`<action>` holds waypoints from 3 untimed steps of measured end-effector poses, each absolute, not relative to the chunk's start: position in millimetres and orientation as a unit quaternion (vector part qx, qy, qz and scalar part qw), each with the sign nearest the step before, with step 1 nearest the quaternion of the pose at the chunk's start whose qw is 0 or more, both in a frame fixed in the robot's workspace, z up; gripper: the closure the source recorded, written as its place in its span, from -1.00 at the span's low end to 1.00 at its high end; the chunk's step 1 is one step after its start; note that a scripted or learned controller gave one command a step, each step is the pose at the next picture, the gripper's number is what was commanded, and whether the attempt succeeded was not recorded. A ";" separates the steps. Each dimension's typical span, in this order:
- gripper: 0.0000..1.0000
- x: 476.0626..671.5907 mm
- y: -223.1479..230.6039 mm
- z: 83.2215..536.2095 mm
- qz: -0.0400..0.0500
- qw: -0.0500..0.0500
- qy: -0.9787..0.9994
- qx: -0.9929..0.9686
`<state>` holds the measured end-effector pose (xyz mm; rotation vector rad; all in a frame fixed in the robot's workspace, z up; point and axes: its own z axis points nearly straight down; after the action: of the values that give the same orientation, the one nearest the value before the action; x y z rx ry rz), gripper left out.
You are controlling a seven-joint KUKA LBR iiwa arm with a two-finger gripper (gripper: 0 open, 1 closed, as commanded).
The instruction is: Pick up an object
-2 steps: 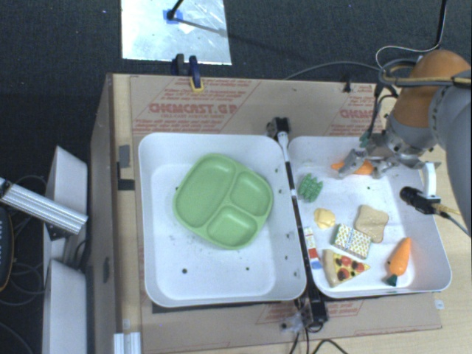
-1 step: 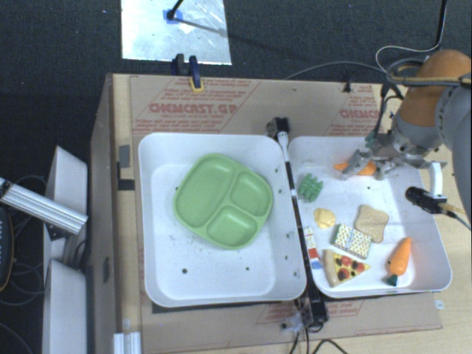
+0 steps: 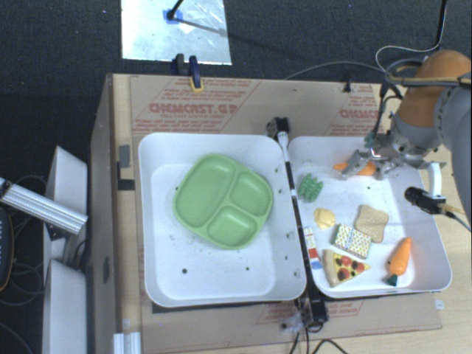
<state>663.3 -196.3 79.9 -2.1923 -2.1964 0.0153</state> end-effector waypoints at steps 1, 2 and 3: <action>-1.00 662.9 -192.6 79.9 0.006 0.015 -0.707 -0.707; -1.00 663.6 -186.0 80.5 0.006 0.011 -0.707 -0.707; -1.00 664.1 -190.1 80.5 0.004 0.015 -0.707 -0.707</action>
<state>664.1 -190.1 80.5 -2.1986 -2.2010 0.0135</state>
